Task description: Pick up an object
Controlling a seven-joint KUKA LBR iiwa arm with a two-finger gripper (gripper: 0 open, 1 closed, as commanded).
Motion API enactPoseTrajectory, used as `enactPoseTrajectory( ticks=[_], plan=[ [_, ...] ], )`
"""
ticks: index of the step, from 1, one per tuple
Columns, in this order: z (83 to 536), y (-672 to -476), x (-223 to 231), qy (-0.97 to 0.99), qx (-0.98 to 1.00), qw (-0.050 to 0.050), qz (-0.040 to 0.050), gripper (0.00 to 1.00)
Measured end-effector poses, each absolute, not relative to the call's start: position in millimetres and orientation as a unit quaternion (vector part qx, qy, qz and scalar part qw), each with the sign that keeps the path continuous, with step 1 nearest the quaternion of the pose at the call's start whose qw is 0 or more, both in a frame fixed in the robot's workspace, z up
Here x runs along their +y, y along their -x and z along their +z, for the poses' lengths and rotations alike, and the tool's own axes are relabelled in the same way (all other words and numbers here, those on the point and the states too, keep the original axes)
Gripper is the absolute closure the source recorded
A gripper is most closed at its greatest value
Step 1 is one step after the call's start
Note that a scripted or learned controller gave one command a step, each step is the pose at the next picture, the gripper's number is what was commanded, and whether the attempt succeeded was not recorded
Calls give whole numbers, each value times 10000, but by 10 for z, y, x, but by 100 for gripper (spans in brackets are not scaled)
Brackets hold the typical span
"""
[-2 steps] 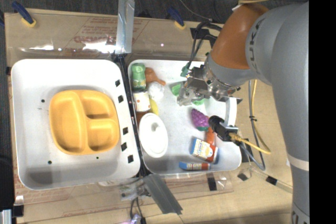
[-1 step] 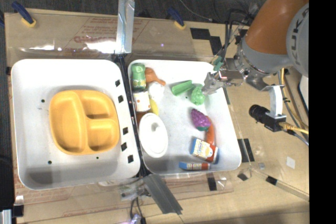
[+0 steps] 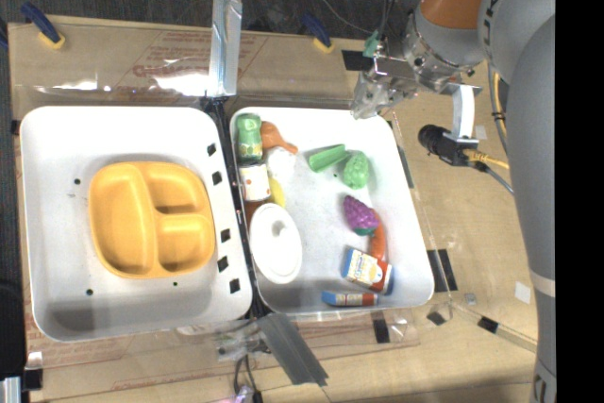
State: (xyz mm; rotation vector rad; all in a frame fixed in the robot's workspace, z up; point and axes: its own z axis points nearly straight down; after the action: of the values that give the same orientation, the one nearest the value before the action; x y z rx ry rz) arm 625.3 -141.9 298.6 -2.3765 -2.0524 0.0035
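My gripper (image 3: 370, 101) hangs over the far right corner of the right bin (image 3: 408, 203), above its rim; I see nothing between its fingers. In that bin lie a green can (image 3: 248, 136), an orange toy (image 3: 276, 138), a green pepper-like piece (image 3: 327, 157), a green leafy piece (image 3: 356, 170), a purple grape bunch (image 3: 360, 213), a small bottle (image 3: 255, 183), a white round lid (image 3: 276, 242), a small carton (image 3: 363, 268), and a marker-like stick (image 3: 348, 299). The nearest things to the gripper are the two green pieces, below and left of it.
The left bin (image 3: 47, 203) holds a yellow divided tray (image 3: 151, 217). A metal bracket (image 3: 226, 42) stands at the far edge between the bins. Blue clamps (image 3: 42, 24) sit on the bench's back edge. The arm's grey body fills the right side.
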Motion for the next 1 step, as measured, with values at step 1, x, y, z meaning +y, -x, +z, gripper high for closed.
enactPoseTrajectory(
  ticks=[1],
  plan=[
    [3475, -6567, -2015, 7593, -6507, -12, -1, 100]
  ],
)
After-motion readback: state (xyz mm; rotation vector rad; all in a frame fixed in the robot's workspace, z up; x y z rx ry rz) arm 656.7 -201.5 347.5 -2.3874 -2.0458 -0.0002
